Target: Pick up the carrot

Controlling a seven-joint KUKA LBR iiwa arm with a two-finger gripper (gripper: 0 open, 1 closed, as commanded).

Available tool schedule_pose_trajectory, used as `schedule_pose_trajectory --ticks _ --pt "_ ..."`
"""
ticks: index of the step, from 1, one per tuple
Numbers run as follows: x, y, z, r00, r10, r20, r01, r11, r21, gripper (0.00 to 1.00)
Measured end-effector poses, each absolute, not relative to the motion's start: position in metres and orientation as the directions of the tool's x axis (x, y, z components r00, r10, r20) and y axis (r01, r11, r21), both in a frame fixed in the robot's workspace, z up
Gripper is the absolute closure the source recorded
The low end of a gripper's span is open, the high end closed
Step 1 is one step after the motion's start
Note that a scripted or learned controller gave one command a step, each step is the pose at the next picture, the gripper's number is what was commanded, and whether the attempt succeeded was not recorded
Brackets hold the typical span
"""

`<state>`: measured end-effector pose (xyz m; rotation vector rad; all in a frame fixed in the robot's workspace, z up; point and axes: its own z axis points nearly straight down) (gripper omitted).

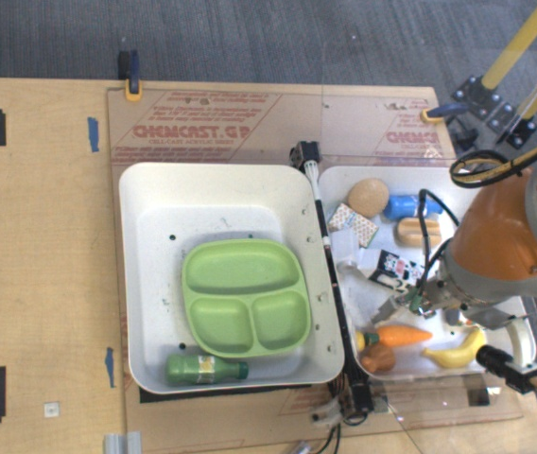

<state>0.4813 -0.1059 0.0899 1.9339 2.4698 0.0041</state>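
The carrot (405,335) is orange with a green tip at its left end. It lies flat near the front wall of the right bin (439,375), pointing left to right. My gripper (414,302) hangs under the orange wrist band, just behind and above the carrot and very close to it. The carrot rests on the bin floor. The arm's body hides the bin's right part.
A yellow banana (458,350) lies right of the carrot and a brown lump (378,358) at its left front. Behind are a black-and-white card (393,270), a checkered packet (354,223), a tan ball (368,197) and a blue item (403,205). The left bin (146,253) holds a green divided plate (246,296) and a green bottle (205,369).
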Motion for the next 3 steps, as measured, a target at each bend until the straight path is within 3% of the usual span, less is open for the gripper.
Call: schedule_pose_trajectory --ticks 1,3 --pt "0.482 -0.109 0.090 -0.536 0.844 -0.011 0.844 0.536 0.004 0.00" --pt "0.484 -0.116 0.090 -0.844 0.537 -0.013 0.537 0.844 0.008 0.00"
